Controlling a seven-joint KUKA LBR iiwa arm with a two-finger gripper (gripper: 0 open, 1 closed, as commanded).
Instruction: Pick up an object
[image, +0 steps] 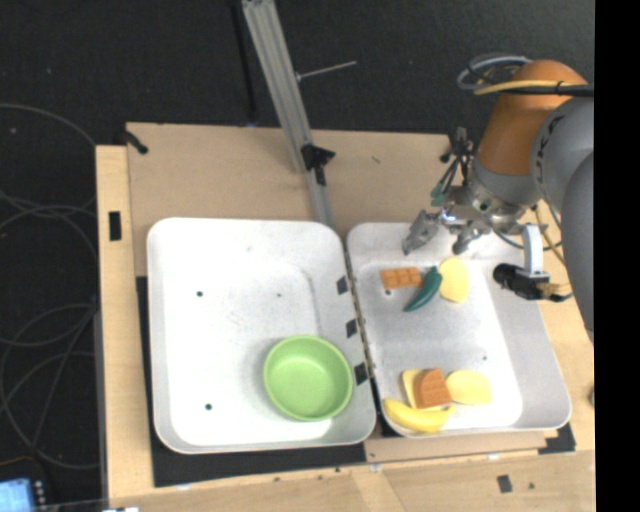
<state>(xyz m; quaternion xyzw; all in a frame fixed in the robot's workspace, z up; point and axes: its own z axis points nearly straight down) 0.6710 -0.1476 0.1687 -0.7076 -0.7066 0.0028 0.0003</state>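
Observation:
My gripper (441, 238) hangs over the back of the right bin (520, 345), its two fingers spread apart with nothing between them. Just in front of it lie a green pepper (424, 290), a pale yellow piece (454, 281) and an orange waffle-like block (400, 278). At the bin's front edge sit a banana (415, 417), a brown bread-like piece (432, 388) and a yellow piece (469, 387). A green bowl (308, 376) rests in the left bin (220, 300).
A slanted metal pole (290, 110) stands behind the bins, reaching down to the seam between them. The wooden bench (200, 170) surrounds both bins.

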